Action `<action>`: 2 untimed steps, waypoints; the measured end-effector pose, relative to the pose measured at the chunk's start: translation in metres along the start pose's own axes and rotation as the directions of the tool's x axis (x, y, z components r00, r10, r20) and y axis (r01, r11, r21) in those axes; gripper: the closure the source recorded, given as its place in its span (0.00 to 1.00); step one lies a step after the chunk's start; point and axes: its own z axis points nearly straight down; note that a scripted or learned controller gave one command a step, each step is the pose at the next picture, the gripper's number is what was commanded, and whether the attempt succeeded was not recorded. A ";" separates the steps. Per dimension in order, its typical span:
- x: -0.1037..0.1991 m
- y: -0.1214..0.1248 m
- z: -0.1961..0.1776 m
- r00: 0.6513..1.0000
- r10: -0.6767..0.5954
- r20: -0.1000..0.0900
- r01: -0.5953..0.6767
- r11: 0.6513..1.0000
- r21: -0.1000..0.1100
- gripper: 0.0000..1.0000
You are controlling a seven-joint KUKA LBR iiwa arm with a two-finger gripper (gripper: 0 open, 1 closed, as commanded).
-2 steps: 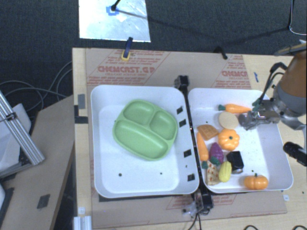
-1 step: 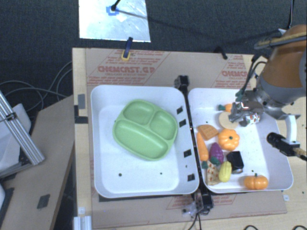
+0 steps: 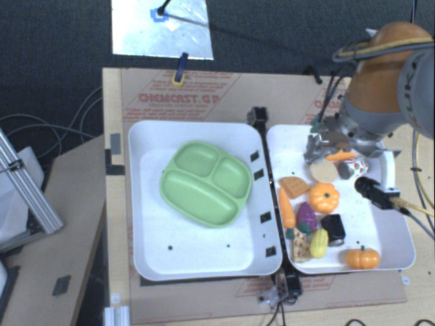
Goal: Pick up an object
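My gripper (image 3: 323, 152) hangs over the far part of the right bin (image 3: 391, 240), under the grey and orange arm (image 3: 380, 80). A small orange stick-shaped piece (image 3: 341, 157) lies right against the gripper's tip; whether it is held is unclear. Just below it are a pale round disc (image 3: 325, 174) and a small white-and-red can (image 3: 356, 167). Nearer the front lie a tan cracker (image 3: 293, 185), an orange pumpkin (image 3: 324, 197), a carrot (image 3: 287, 210), a purple eggplant (image 3: 306, 216), a yellow piece (image 3: 317, 244), a black block (image 3: 333, 227) and a second small pumpkin (image 3: 362, 258).
A green divided plate (image 3: 206, 183) lies in the left bin (image 3: 153, 250). A black divider with clips (image 3: 269, 195) runs between the bins. A black cable end and white bracket (image 3: 378, 190) hang from the arm over the right bin's right side.
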 end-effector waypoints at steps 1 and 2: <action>0.059 0.017 0.008 1.000 0.001 0.001 -0.001 1.000 0.000 1.00; 0.072 0.027 0.006 1.000 0.002 0.000 -0.002 1.000 0.000 1.00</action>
